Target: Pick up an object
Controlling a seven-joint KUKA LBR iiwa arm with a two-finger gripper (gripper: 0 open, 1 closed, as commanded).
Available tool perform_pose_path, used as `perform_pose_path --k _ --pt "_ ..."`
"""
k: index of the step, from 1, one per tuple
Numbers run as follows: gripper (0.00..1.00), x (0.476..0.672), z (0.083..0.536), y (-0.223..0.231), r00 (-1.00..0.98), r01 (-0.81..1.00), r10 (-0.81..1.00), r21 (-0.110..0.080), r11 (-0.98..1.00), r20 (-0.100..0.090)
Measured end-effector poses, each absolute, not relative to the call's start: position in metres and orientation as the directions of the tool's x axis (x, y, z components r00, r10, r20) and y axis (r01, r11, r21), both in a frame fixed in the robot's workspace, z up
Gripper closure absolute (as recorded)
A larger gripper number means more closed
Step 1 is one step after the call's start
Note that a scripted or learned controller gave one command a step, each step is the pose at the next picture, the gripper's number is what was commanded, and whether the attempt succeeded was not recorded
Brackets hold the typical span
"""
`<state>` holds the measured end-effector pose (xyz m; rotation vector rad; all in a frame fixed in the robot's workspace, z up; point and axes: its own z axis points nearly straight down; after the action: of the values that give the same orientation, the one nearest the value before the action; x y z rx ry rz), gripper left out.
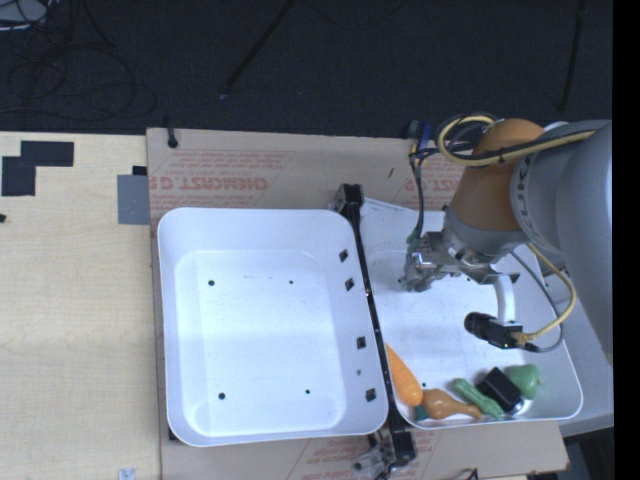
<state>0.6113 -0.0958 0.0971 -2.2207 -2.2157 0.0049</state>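
My gripper hangs over the upper left part of the right bin, with the grey arm and its orange band above it. Along that bin's front edge lie an orange carrot-shaped piece, a tan piece, a long green piece, a black block and a rounded green piece. The gripper is well above and behind this row and touches none of them. Nothing shows between its tips from this angle.
The left bin lies beside the right one, with a black divider strip between them. A black connector on yellow cable hangs off the arm over the right bin. Cardboard lies under both bins.
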Motion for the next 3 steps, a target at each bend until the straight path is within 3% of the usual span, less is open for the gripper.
perform_pose_path --k 1,2,3 --pt "1.00 0.611 0.107 -0.097 0.007 1.000 1.000 -0.007 -0.007 0.001" --pt "1.00 0.618 0.216 -0.021 -0.007 1.000 1.000 0.007 0.007 0.002" --pt "1.00 0.588 0.186 0.069 -0.008 1.000 1.000 -0.008 0.008 0.003"
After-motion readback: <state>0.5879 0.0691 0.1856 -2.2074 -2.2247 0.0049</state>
